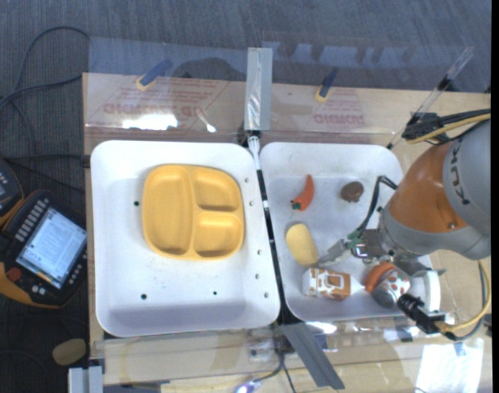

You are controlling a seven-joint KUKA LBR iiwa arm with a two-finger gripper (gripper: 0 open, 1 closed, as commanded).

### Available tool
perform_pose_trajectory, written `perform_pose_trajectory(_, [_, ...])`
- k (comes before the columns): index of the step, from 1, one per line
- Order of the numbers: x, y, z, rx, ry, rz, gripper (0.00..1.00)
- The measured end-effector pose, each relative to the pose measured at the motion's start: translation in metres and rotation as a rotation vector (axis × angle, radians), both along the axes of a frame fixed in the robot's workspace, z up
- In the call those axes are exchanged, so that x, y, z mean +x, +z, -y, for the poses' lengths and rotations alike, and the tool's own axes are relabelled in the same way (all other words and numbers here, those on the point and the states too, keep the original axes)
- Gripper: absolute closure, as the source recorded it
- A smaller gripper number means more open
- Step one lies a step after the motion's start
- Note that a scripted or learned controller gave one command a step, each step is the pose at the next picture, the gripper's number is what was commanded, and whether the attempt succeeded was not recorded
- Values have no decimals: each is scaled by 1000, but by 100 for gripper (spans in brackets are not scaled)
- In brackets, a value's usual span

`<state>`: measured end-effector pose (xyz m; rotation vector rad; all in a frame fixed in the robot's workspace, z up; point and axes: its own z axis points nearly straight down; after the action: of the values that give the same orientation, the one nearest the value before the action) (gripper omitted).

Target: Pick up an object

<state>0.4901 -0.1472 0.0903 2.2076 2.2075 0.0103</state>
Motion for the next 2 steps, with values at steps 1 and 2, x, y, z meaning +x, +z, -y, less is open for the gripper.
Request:
perform_pose_trajectory(1, [37,-1,51,10,2,-8,0])
perform_pose_trajectory(2, [-7,70,77,8,99,-25,0])
